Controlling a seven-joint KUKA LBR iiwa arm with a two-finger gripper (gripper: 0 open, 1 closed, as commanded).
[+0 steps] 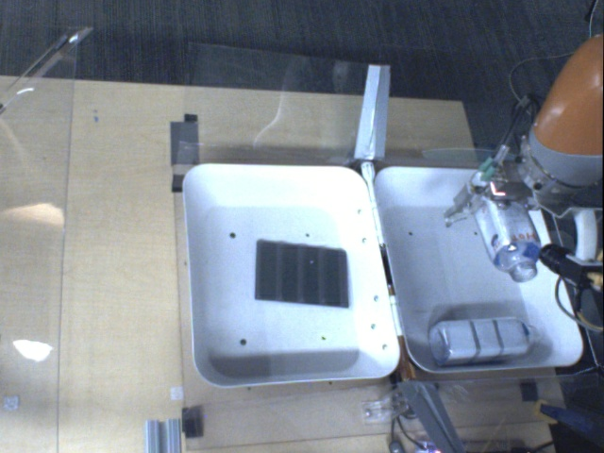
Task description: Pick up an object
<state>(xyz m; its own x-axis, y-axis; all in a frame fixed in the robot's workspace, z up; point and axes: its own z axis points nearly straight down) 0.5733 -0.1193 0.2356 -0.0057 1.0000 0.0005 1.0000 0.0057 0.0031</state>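
The bench (113,253) carries two white bins side by side. The left bin (212,206), well away from the jaws, holds a dark ribbed rectangular pad (302,274) lying flat near its middle. The right bin (415,215) sits beneath the arm (576,111), whose orange band fills the upper right corner.

A grey ridged block (478,340) lies along the near wall of the right bin, below the jaws and apart from them. A clear plastic bottle with a blue cap (508,239) lies tilted just under the gripper (491,189), its upper end right against the wrist hardware.

Whether the jaws are spread or closed I cannot tell; glare and cables hide them, so no grasp on the bottle can be claimed.

The risks, as I judge them: the bottle is smooth, round and light, so a squeeze off its axis could squirt it sideways or roll it toward the bin wall. A close too near the cap could let it pivot and drop on lifting.
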